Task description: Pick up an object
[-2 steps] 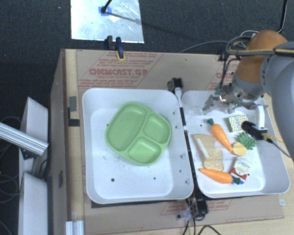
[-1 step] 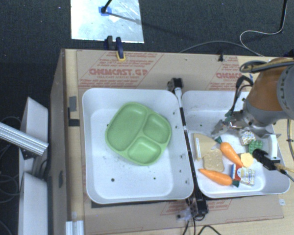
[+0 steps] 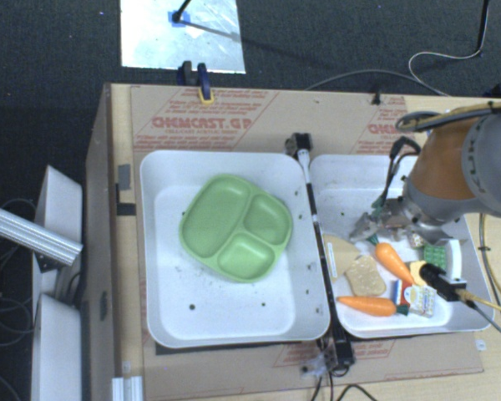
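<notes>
The gripper [image 3: 382, 227] hangs low over the middle of the right bin [image 3: 351, 170], at the end of the grey arm that comes in from the right. Dark metal parts hide its tip, so I cannot tell if the jaws are spread or pressed together, and nothing can be seen between them.

The closest thing to it is the far carrot [image 3: 392, 261], which lies on the bin floor just on the near side of the gripper. Its long axis runs on a diagonal, from far-left to near-right. The narrow end points to the far-left, toward the gripper. Whether the two touch is not clear.

The near carrot [image 3: 367, 305] lies close to the near wall of the same bin. Its long axis goes almost straight from left to right, with the green top at the right end.

Between the two carrots lies a tan biscuit [image 3: 365, 277], flat on the floor, and just to the far-left of it a pale wedge [image 3: 341, 248] near the left wall. A small colourful box [image 3: 423, 297] is to the right of the near carrot, and a small green piece [image 3: 435, 253] lies to the right of the far carrot.

The left bin [image 3: 150, 224] holds a green plate [image 3: 234, 228] with three compartments, well apart from the gripper. Both bins stand on a tabletop [image 3: 221, 111] covered with printed brown board.
</notes>
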{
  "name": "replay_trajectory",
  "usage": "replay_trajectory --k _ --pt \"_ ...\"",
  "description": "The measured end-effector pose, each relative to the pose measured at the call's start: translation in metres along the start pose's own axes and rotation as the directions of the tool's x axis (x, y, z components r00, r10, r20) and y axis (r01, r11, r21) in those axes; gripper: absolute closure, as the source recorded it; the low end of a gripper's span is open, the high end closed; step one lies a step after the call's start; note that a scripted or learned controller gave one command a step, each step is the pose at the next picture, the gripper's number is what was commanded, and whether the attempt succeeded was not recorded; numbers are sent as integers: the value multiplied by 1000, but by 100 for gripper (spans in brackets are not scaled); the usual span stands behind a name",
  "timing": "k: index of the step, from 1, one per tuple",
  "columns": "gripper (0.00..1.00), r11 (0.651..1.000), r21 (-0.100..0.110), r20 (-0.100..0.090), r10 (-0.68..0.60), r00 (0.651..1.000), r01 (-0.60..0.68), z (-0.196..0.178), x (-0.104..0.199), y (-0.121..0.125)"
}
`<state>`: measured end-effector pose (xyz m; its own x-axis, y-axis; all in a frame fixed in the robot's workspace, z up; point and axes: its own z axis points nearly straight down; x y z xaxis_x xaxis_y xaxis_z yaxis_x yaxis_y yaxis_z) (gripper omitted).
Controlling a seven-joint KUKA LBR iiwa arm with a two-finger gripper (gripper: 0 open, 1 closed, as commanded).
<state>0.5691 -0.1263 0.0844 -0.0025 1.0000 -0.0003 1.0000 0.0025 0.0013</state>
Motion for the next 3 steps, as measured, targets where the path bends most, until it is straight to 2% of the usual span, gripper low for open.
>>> replay_trajectory --k 1,2,3 --pt "100 1000 -2 0 -1 1000 1 -11 0 1" --pt "100 1000 -3 0 -2 1000 2 -85 23 60" --pt "100 1000 0 -1 -2 1000 2 -115 79 40"
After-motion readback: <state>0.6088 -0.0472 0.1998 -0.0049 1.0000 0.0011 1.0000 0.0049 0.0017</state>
